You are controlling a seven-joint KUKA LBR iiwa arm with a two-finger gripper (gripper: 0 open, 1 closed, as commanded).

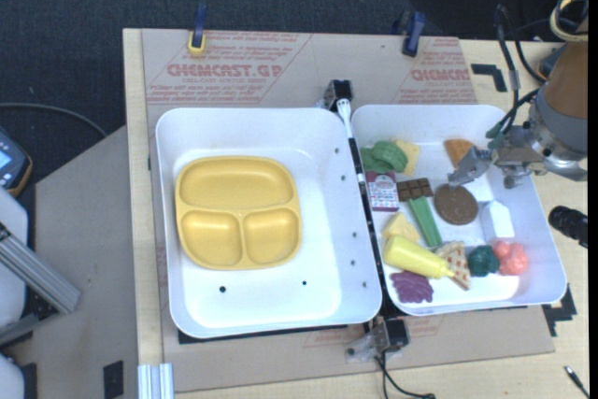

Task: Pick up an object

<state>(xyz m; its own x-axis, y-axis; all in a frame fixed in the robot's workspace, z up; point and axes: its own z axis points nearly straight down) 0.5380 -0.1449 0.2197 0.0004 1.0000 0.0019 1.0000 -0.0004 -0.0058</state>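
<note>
The right bin [542,280] holds several toy foods. Among them are a brown round cookie [456,205], a chocolate bar [414,190], a green stick [425,220], a yellow bottle shape [416,257], a pizza slice [455,264], purple grapes [411,287], a green broccoli piece [483,260], a pink piece [509,257] and an orange wedge [458,149]. My gripper [488,178] hangs over the bin's upper right part, just above and right of the cookie. Its fingers [464,169] are spread open with nothing between them.
The left bin [322,285] carries a yellow divided plate [238,208]. A green leafy piece [381,154], a red and white packet [381,192] and a white block [500,221] also lie in the right bin. Clamps [412,33] stand at the board's far edge.
</note>
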